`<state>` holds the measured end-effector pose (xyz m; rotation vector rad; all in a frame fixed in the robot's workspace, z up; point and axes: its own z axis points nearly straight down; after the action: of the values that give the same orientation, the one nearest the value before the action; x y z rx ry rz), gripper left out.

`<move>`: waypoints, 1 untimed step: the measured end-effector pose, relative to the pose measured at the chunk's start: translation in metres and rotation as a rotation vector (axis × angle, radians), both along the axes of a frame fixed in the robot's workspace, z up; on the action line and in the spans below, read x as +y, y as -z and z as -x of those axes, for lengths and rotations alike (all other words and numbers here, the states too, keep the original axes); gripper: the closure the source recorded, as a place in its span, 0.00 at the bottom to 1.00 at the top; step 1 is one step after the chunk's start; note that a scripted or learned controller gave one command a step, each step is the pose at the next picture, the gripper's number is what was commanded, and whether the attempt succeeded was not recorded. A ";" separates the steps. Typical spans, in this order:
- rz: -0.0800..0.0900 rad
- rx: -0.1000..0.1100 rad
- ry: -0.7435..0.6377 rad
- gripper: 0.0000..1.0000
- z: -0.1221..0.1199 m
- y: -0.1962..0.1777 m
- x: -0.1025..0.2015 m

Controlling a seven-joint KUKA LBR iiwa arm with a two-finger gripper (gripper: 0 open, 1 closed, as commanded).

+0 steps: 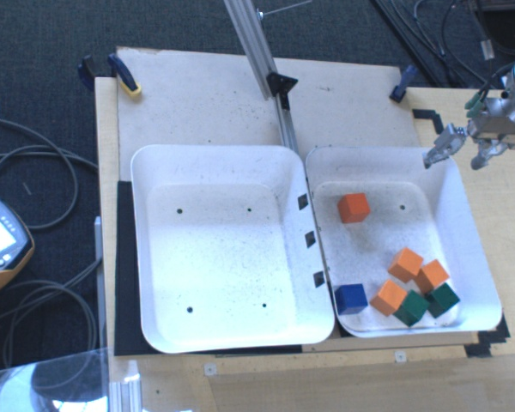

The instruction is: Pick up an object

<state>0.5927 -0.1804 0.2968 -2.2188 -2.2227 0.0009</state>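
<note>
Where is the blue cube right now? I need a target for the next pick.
The blue cube sits in the right bin, at its near-left corner beside the divider, just left of an orange cube.

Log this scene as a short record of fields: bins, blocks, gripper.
left bin: shallow white plastic bin, no blocks visible in it
right bin: shallow white plastic bin, holds all six blocks
lone block: red-orange cube, apart near the bin's middle
cluster: three orange cubes and two dark green cubes, packed at the near right corner
blue block: blue cube, near left corner
gripper: two-finger gripper, open, over the right bin's far right rim, holding nothing
</note>
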 end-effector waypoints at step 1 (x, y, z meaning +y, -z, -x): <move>-0.004 -0.003 0.000 0.00 -0.035 0.188 0.032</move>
<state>0.6275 -0.1487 0.1084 -2.2187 -2.2221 -0.0074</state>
